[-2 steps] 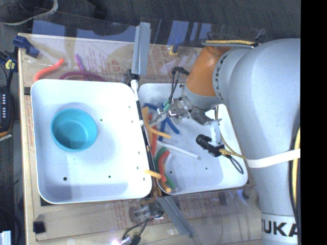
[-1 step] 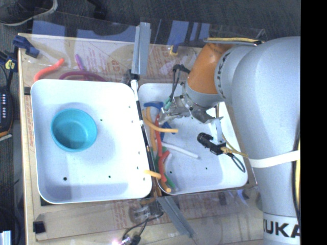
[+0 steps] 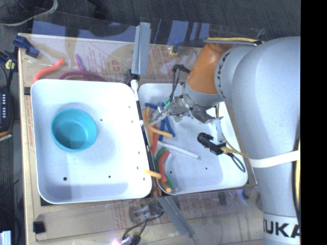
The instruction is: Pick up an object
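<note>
Nearest, in the right bin (image 3: 232, 180): red, green and orange sticks (image 3: 162, 163). Farther in, gripper (image 3: 171, 111) low over blue and orange pieces (image 3: 156, 121); grip unreadable. Left bin (image 3: 46, 190): blue bowl (image 3: 74, 129).

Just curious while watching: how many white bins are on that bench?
2: the left bin holding a blue bowl, and the right bin under the arm, partly hidden.

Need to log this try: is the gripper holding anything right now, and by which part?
Cannot tell. The gripper is low in the right bin among the sticks, and its tips are too cluttered to read.
</note>
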Robot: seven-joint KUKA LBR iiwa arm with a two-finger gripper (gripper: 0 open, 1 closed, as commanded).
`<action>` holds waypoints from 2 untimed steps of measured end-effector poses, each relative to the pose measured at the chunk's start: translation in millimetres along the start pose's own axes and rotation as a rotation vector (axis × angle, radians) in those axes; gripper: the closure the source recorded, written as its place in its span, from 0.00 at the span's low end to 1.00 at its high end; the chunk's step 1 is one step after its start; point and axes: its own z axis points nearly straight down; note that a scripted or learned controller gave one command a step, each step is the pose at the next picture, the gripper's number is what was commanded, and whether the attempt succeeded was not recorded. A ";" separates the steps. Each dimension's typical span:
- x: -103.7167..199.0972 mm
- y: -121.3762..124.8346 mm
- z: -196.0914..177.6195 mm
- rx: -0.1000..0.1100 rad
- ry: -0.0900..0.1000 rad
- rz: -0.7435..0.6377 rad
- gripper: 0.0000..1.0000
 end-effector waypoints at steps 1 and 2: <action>0.1 0.1 -9.6 0.000 0.001 -0.003 1.00; 0.2 0.2 -9.7 0.000 0.001 -0.003 0.00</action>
